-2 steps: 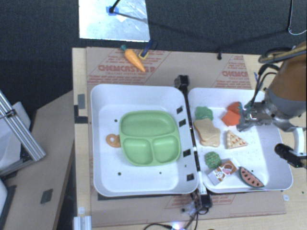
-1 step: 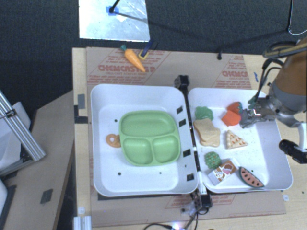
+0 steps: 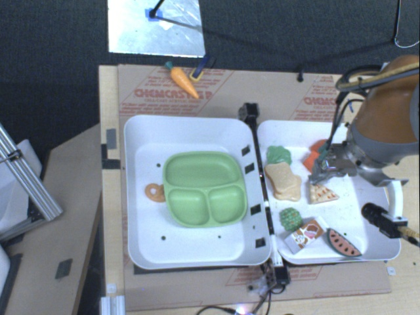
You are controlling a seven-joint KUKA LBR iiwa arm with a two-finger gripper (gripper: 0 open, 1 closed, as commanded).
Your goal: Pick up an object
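1. The arm enters from 3 o'clock and bends down over the right bin.
2. The gripper hangs low at the bin's centre, just above the pizza slice, which lies at its 6 o'clock.
3. The view does not resolve the metal tips, so I cannot tell how far the fingers stand apart, nor whether they touch anything. Nothing is seen between them.
4. At the gripper's 12 o'clock an orange-red piece lies partly hidden by the wrist.
5. At its 9 o'clock lies the tan bread piece, and above that, toward 10 o'clock, the green leafy piece.
6. Toward 7 o'clock sit the broccoli and, just below it, the small printed box.
7. The watermelon slice rests at 5 o'clock, near the bin's front rim.
8. The left bin holds a green divided plate with a small pretzel at its 9 o'clock.
9. A toy carrot lies on the surface beyond the bins, at the left bin's 12 o'clock.
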